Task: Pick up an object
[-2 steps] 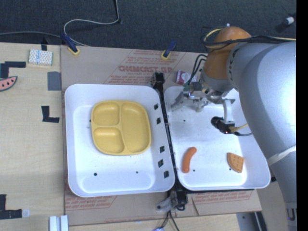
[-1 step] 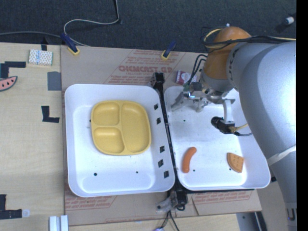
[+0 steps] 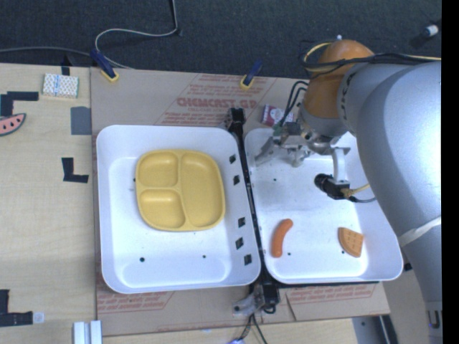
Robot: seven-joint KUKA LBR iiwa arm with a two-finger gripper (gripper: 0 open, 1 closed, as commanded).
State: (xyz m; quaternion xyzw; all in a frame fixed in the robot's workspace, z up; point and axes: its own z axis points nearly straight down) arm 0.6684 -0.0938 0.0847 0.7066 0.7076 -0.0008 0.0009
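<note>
The end effector sits over the far end of the right white bin; can't tell how its grip is set. The orange sausage-shaped toy lies well apart at the near end, its long axis near-to-far, tilted slightly right. Approach crosswise, or it'll probably roll away.

Two smooth, glossy white plastic bins sit on brown cardboard over a pale wood-look worktop, the left holding a matt yellow plastic plate.
</note>
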